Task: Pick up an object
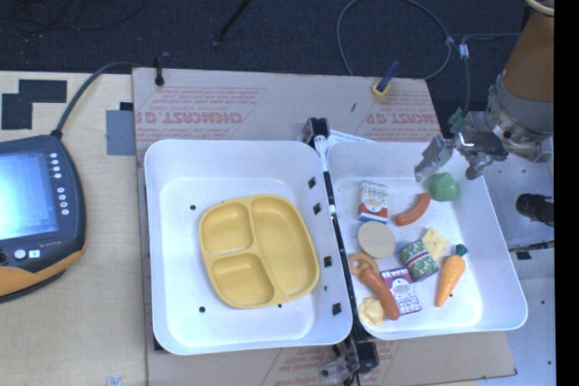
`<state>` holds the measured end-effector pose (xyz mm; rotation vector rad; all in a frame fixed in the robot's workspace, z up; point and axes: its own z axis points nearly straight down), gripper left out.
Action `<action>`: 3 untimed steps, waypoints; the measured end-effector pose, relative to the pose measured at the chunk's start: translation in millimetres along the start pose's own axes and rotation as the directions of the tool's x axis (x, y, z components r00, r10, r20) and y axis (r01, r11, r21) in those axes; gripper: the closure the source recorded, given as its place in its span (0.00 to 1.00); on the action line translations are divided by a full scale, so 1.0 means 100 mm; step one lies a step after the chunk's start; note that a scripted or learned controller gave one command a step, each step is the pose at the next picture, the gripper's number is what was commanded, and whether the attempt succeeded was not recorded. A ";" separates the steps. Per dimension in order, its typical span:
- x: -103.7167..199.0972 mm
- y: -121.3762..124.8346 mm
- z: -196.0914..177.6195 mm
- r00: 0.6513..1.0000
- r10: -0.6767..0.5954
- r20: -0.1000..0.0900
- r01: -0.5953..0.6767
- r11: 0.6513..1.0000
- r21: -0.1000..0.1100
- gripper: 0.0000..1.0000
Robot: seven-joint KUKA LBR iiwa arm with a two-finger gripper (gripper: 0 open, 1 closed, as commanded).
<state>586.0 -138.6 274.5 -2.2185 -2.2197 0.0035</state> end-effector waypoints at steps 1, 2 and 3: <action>0.16 -0.89 1.89 1.000 0.003 -0.003 -0.003 1.000 0.001 0.00; 0.12 -0.87 1.75 1.000 0.008 -0.002 -0.008 1.000 -0.001 1.00; 0.85 -0.44 0.83 1.000 -0.008 -0.002 0.008 1.000 -0.011 1.00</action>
